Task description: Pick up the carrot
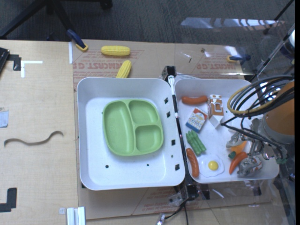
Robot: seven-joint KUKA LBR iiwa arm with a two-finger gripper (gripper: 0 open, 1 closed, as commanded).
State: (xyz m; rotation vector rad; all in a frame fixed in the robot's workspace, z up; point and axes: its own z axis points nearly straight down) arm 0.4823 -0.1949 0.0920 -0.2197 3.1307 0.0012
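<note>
So the left bin [84, 139] has a green plate [133, 126] lying flat in the middle, out of the way. Next, the right bin [187, 86] has the toy food spread out: a sausage [194, 99], green beans [196, 142] and a fried egg [212, 166]. At its far right side lies the carrot [237, 156], orange, right by the pincer [251, 159]. It hangs low over the carrot, likely to grab it. I cannot tell how the pincer is set, because wires and metal hide it
</note>
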